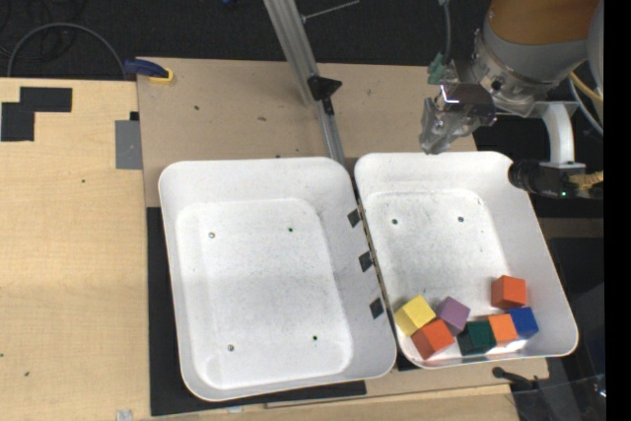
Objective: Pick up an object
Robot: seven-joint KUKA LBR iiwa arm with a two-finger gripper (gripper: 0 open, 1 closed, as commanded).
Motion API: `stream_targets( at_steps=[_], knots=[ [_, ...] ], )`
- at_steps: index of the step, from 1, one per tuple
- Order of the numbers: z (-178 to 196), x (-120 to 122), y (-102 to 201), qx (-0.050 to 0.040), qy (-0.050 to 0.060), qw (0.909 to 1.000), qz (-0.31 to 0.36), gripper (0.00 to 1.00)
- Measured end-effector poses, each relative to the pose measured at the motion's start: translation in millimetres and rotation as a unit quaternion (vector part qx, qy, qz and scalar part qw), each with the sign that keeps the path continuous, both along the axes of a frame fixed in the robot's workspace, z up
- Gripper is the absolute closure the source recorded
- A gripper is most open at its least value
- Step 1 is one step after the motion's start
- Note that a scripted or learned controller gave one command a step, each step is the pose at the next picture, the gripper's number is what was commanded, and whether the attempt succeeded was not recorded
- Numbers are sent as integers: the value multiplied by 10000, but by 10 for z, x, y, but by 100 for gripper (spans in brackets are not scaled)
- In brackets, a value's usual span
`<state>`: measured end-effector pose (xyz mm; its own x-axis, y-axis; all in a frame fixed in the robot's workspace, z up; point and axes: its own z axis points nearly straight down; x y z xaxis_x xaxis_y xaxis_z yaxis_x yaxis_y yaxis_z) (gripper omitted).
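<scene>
Several small coloured blocks lie in the near right corner of the right bin (513, 175): a yellow block (415, 314), a purple block (454, 313), an orange-red block (432, 338), a dark green block (477, 337), an orange block (503, 327), a blue block (525, 321) and a red block (509, 292). My gripper (441, 131) hangs above the far rim of the right bin, well away from the blocks. Nothing is visible between its fingers.
The left bin (177, 182) sits beside the right one, with black clips (366, 260) along the shared edge. A slanted aluminium rail (288, 23) rises behind the bins. A wooden board (59, 242) lies at the left.
</scene>
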<state>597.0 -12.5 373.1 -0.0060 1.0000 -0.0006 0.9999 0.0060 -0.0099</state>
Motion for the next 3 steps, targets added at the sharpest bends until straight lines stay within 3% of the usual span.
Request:
stream_targets(
  at_steps=[1, 2, 3],
  knots=[
    [821, 199, 329, 8, -82, 10000, -9, 100],
    [773, 187, 330, 1, -34, 10000, 2, 0],
    [1634, 205, -244, -10, -80, 10000, -51, 0]
  ],
)
